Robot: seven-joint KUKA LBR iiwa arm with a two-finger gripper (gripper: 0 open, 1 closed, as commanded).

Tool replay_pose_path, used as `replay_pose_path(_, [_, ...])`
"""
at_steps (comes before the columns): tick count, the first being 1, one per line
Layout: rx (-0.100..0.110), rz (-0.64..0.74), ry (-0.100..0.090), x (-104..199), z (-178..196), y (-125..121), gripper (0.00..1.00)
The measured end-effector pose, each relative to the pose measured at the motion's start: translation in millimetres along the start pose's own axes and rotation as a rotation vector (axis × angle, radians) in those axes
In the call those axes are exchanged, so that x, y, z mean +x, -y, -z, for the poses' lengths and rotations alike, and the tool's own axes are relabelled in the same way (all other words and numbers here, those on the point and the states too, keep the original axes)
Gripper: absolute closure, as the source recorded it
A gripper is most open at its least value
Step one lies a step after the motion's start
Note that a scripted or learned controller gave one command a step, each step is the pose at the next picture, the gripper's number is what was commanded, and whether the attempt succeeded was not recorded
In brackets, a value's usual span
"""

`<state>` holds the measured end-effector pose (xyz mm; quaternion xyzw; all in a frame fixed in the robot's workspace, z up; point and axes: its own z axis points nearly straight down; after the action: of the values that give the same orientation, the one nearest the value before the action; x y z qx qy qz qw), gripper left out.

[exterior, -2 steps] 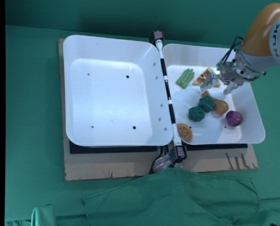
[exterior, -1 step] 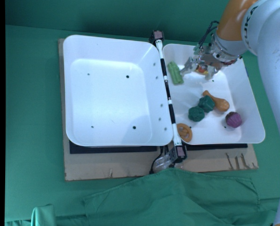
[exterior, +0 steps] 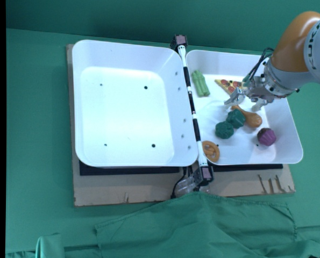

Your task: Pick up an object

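The pizza slice [exterior: 228, 84] lies flat at the far side of the right bin [exterior: 289, 155]. The gripper [exterior: 247, 98] hangs just over it with fingers spread wide and nothing between them, probably ready to grab.

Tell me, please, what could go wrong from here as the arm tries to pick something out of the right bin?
The tool hovers between the pizza slice and the orange drumstick, so it may close on neither. The drumstick touches a dark green piece, so a descent there could knock both aside. The orange disc leans against the bin's wall, probably awkward to reach.
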<state>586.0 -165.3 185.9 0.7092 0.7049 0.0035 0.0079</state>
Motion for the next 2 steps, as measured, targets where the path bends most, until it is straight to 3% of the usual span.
replay_pose_path(1, [0.005, 0.006, -0.003, 25.5, 40.2, -7.1, 0.0])
replay_pose_path(2, [0.01, 0.004, -0.004, 24.3, 37.3, -5.8, 0.0])
